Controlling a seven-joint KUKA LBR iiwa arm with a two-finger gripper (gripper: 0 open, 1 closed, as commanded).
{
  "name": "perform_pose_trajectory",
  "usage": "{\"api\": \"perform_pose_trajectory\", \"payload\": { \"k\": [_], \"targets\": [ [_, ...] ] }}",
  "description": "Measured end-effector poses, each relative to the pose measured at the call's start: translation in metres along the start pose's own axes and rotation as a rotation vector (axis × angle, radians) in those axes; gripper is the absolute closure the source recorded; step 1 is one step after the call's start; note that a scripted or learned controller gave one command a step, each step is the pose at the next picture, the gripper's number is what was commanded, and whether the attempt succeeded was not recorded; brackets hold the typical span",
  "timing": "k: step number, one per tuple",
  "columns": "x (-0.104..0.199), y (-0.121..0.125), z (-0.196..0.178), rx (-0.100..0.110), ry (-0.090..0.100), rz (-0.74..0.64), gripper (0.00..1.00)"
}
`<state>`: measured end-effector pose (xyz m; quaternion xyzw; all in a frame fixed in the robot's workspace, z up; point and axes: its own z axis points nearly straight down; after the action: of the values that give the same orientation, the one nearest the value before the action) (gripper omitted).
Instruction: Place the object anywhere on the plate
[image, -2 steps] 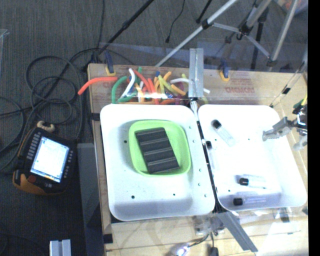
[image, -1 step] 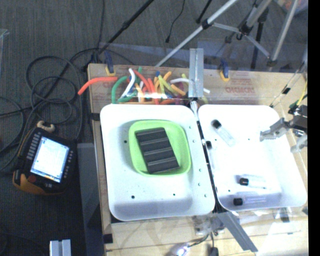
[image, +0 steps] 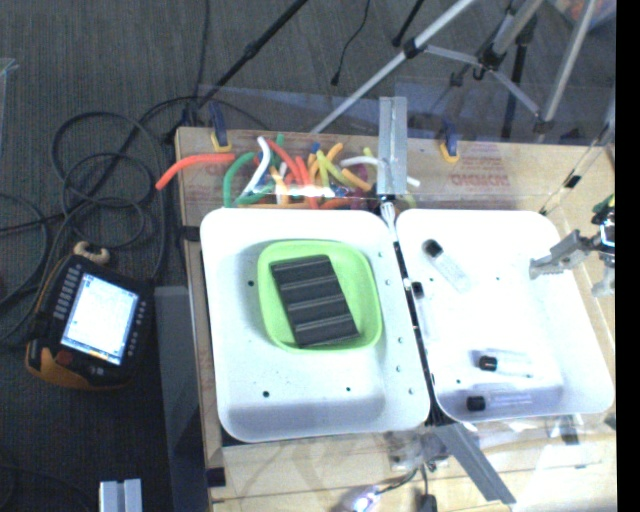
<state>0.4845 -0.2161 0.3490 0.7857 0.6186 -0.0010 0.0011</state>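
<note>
plate (image: 368, 300): green, left bin, dark ribbed block (image: 315, 300) lying on it | hand (image: 572, 252): far right, opening unclear | risk: a low sweep nudges the block off

A dark ribbed block (image: 314, 298) lies on the green plate (image: 371, 305) in my left bin (image: 300, 410). In my right bin (image: 560, 330), three small clear tubes with black caps lie scattered: one (image: 444, 260) near the back-left corner, two (image: 505, 362) (image: 500, 401) by the front edge.
</note>
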Motion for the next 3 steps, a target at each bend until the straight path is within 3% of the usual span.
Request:
{"api": "perform_pose_trajectory", "payload": {
  "k": [1,2,3],
  "targets": [
    [0.020,-0.005,0.084,0.002,0.003,0.020,0.00],
    [0.015,0.022,0.090,0.001,0.002,0.013,0.00],
    [0.009,0.031,0.101,0.002,0.002,-0.161,0.00]
  ]
}}
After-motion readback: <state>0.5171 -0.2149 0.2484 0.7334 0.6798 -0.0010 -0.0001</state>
